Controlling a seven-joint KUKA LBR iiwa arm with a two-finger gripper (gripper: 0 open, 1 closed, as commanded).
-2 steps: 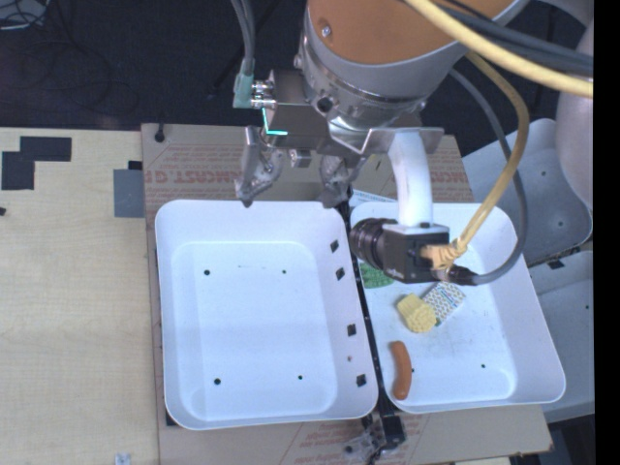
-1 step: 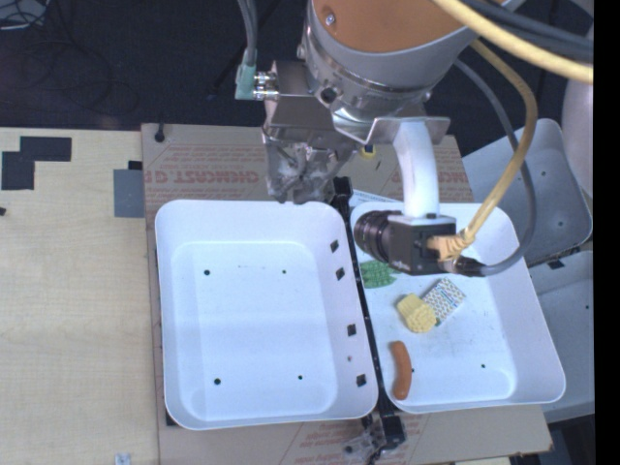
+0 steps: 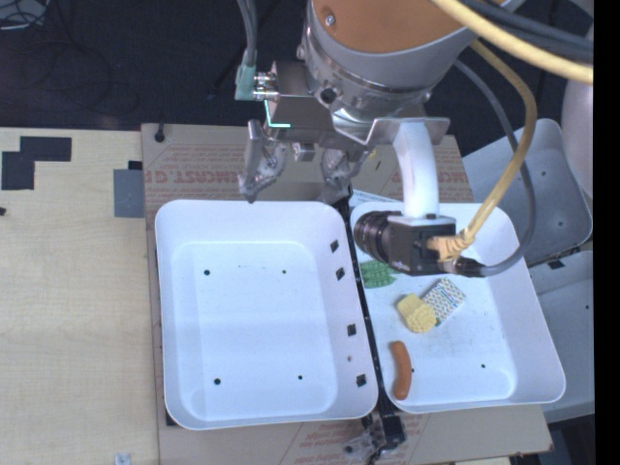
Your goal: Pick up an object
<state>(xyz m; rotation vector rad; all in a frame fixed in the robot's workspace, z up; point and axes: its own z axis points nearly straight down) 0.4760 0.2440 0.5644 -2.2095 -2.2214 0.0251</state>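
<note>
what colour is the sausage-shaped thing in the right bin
Orange-brown sausage-shaped thing, clearest in the camera view.

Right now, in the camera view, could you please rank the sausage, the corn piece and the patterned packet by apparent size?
1. sausage, the longest.
2-3. corn piece and patterned packet: they look alike in size and overlap, so I would not rank them.
</note>
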